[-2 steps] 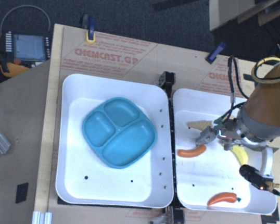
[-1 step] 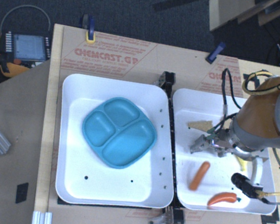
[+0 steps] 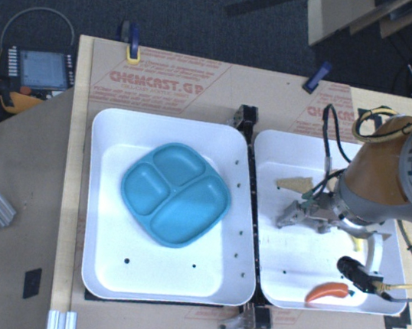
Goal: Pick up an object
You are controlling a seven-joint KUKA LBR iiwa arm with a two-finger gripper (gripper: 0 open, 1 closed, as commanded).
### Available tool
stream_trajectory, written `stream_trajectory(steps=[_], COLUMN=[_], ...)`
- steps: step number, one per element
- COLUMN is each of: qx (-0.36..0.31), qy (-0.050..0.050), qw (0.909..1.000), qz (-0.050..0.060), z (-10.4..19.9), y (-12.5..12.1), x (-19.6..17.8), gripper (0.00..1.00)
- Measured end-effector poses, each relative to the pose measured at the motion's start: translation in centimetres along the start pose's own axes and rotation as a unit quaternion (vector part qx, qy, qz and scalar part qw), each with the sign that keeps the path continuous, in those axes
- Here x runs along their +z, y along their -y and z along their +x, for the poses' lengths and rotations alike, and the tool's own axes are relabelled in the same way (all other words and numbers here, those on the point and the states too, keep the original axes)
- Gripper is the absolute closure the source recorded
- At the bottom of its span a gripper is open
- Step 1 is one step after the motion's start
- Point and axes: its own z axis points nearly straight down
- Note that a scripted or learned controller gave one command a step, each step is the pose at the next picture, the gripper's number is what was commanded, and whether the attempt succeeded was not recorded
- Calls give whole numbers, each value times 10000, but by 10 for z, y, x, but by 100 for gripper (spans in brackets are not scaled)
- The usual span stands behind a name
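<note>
The counter (image 3: 173, 77) is a pale board with red print on it, and its right part is hidden under the robot. On it stand two shallow white bins side by side, the left bin (image 3: 98, 259) and the right bin (image 3: 281, 280), with their inner walls touching.

The arm (image 3: 391, 170) comes in from the right above the right bin and covers a good part of this bin's floor. Its grey body is cut off by the edge of the picture, and the orange band shows above the wrist.

A blue divided plate (image 3: 176, 194) lies flat in the middle of the left bin, well apart from the walls.

The gripper (image 3: 291, 216) is low over the right bin, near its left wall, and it points to the left. Whether the jaws are apart or together cannot be told, because the metal parts run together at this angle. Nothing is seen between them.

A tan flat piece (image 3: 293, 184) lies just above the gripper in the picture; whether they touch is not clear. An orange-red thing (image 3: 327, 292) lies near the front wall of the right bin. A small yellow thing (image 3: 359, 244) is half hidden under the wrist, and its shape is hard to make out.
</note>
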Motion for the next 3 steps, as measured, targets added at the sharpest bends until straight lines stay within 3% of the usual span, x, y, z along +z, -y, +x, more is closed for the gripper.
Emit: stream_trajectory(steps=[1,3], qx=[2,-5], qy=[5,26], qw=[10000,10000], qz=[-22,-66], z=[0,-17], y=[-1,5], x=[-11,-126], gripper=[100,100])
